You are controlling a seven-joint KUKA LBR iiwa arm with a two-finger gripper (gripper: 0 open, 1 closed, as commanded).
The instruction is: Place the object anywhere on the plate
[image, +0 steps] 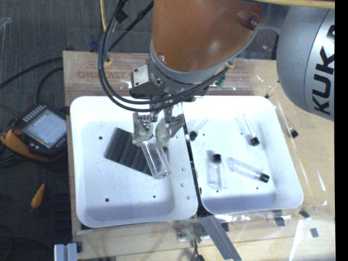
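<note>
Two white bins [87, 200] sit side by side on the bench. Over the left one, the gripper [157, 130] pinches a clear vial [155, 159] above the dark ridged plate [124, 149]. That vial looks round and slippery, so it could slide out early or roll off the plate.

Grey KUKA arm [304, 48] with black lettering; glossy orange conical wrist band [201, 20]; looped black cables [117, 64] and a yellow one; small metallic two-finger gripper [156, 130].
</note>
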